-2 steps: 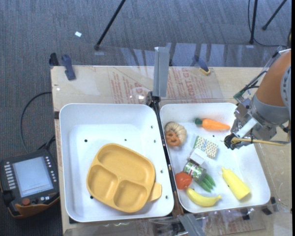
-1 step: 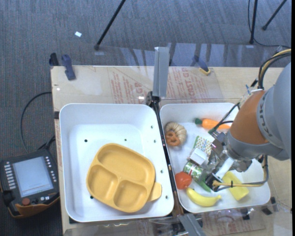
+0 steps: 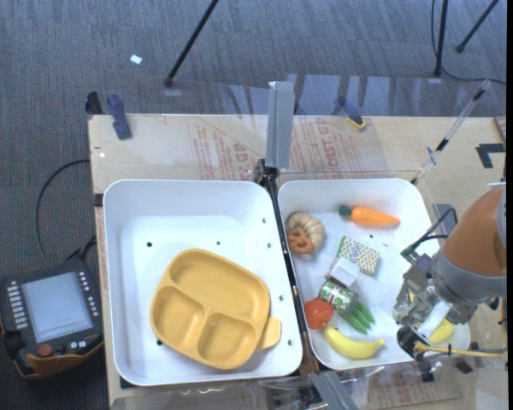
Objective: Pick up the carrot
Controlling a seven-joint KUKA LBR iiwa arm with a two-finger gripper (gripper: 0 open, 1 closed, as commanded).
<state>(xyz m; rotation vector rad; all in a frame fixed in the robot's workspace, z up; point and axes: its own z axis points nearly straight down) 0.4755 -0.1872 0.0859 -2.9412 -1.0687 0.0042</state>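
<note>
Tool (image 3: 419, 327), grip state unclear, hangs well short of the carrot (image 3: 372, 217); approach step, next reach up-left across the bin.

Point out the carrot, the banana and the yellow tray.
carrot (image 3: 374, 218), camera view, middle of its orange body.
banana (image 3: 354, 344), camera view, middle of its curve.
yellow tray (image 3: 185, 299), camera view, its large compartment.

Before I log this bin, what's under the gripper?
A yellow item shows under the gripper in the right bin; the arm covers most of it, so I can't identify it.
</note>
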